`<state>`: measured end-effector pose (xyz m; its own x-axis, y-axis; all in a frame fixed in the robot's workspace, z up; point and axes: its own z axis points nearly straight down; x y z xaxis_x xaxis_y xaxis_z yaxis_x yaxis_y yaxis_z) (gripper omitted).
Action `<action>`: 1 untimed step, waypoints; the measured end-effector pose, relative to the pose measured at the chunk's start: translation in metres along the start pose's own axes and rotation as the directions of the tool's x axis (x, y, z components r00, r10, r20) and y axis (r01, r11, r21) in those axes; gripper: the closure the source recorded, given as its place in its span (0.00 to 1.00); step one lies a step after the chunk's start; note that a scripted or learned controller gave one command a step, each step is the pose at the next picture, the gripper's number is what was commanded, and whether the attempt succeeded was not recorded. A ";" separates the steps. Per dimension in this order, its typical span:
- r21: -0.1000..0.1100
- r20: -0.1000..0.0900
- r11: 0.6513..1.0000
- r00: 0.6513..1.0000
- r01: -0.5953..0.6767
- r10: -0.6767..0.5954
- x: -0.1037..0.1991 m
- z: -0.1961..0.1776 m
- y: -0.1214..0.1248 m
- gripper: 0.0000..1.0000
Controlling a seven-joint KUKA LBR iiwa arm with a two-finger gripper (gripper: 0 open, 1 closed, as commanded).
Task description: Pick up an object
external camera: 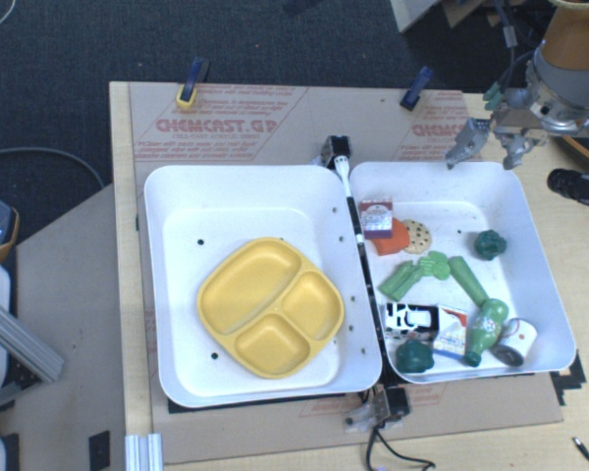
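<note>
Two white bins point(167, 263), one yellow tray point(270, 305) (three-part); claw point(489, 149) spread wide, holding nothing.

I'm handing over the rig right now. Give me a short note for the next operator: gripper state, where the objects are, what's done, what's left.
Gripper: open, holding nothing, raised over the far edge of the right bin.
Right bin holds the clutter: a small box and a cookie near the far left, a dark green ball to the right, green toys in the middle, a bottle and a can at the near side.
Left bin holds a yellow divided tray.
Done: nothing picked yet.
Left: descend on one object, close, lift.
</note>
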<state>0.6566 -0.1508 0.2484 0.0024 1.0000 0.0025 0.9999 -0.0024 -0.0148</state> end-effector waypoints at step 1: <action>-0.014 0.003 1.000 1.000 0.002 -0.002 0.000 -0.008 0.002 0.00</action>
<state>0.6589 -0.1506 0.2567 0.0000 1.0000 0.0001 1.0000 0.0000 -0.0010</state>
